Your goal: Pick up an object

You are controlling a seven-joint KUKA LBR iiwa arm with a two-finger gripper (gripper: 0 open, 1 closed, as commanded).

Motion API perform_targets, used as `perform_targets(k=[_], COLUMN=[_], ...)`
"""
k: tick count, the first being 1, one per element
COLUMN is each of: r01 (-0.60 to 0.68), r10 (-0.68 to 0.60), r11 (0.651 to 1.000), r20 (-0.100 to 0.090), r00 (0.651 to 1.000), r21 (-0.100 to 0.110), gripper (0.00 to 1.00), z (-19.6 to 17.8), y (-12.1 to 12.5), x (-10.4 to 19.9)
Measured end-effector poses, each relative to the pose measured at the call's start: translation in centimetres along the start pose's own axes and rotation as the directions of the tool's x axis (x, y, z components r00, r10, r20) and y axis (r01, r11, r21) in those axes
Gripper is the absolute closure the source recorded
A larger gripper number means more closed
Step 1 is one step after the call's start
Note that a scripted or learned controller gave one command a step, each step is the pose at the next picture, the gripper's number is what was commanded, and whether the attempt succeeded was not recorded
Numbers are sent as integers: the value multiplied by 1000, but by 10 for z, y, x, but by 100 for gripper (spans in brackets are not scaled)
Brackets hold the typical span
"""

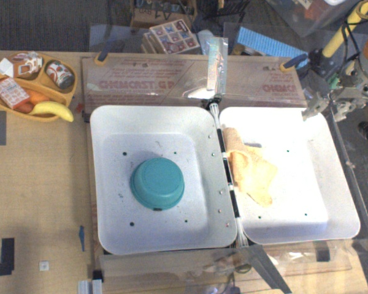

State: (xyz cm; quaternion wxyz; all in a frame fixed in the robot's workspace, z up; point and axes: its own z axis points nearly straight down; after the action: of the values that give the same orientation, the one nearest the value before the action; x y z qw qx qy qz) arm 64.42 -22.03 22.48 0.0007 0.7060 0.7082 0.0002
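A clear plastic sheet [153,84] lay along the far edge of the bench behind both bins, and red lettering showed through it; the letters were too blurred to read with certainty. A second patch of the same red lettering sat on the sheet behind the right bin, appearing reversed. Beyond that, on the floor, a box [168,34] with a patterned printed face lay tilted, its print unreadable.

The left bin [110,127] held a teal bowl [158,183] turned upside down, resting a little left of the bin's centre and well apart from its walls. The right bin [331,213] held a crumpled yellow-orange cloth [253,171] lying against the bin's left wall, just beside the divider between the two bins, with a paler tan fold at its far end. The rest of that bin's floor was bare white.

At the bench's far left corner a yellow tray [0,94] carried a banana [53,109], an orange-coloured fruit, a small printed packet and two round compartments with labelled items too small to make out.

The gripper [322,103] hung over the far right corner of the right bin, near its rim, well apart from the cloth. Grey linkage and cables stood above it to the right. Whether its fingers were spread or closed could not be told, and nothing could be seen between them.
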Motion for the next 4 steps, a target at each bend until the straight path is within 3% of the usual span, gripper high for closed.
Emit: perform_targets(k=[1, 2, 3, 4], r01=[0, 81, 191, 287], r10=[0, -81, -191, -287], r11=[1000, 997, 981, 958], r20=[0, -1, 4, 8], r00=[1000, 997, 982, 958], r21=[0, 1, -12, -12], gripper=[0, 0, 0, 0], z=[0, 75, 133, 132], y=[0, -4, -54, -52], x=[0, 66, 96, 118])
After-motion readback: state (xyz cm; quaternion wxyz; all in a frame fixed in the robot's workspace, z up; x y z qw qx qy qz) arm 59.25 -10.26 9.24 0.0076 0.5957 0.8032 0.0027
